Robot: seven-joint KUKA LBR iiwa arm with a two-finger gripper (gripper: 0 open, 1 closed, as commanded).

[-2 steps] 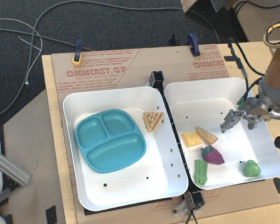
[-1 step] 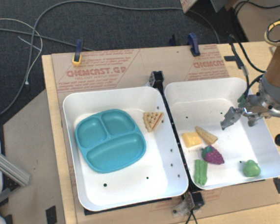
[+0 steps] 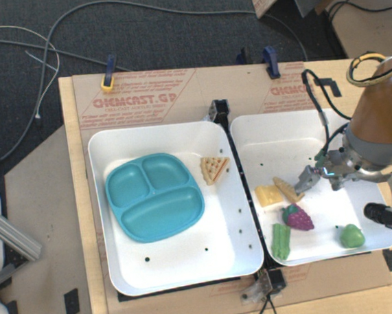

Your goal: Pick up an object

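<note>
While jaws [image 3: 307,179] state cannot be told | left bin [image 3: 110,195]: teal plate [image 3: 155,195], waffle wedge [image 3: 215,168] | right bin [image 3: 276,131]: grapes [image 3: 298,217]

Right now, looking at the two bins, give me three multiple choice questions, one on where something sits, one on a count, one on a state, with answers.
1. Where does the teal divided plate lie?
A. left bin
B. right bin
C. on the cardboard

2. How many blue clamps hold the cardboard's far edge?
A. one
B. two
C. four

3. How does the plate lie?
A. flat, compartments up
B. upside down
C. propped on edge

Answers:
1. A, it lies inside the left bin beside the waffle wedge.
2. B, one clamp shows at each side of the far edge.
3. A, its three compartments face up.
</note>
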